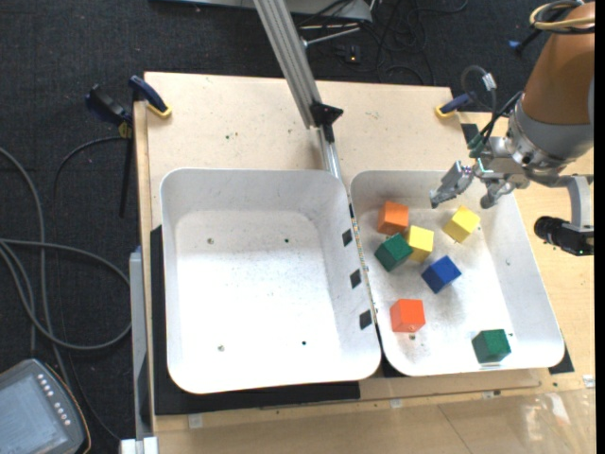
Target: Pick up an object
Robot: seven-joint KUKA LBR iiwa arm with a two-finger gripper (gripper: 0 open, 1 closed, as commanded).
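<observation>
Gripper (470, 186) hung open, fingers spread, nothing between them. Yellow cube (463, 224) lay just below it; orange cube (394, 218) sat off to its left.

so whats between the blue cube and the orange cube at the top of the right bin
In the camera view, a yellow cube lies between the blue cube and the upper orange cube, with a green cube touching its left side.

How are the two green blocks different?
The green block near the middle touches a yellow block and sits among other blocks; the green block near the front edge sits alone. The middle one looks tilted; the front one sits flatter. Both are green cubes in the right bin.
</observation>
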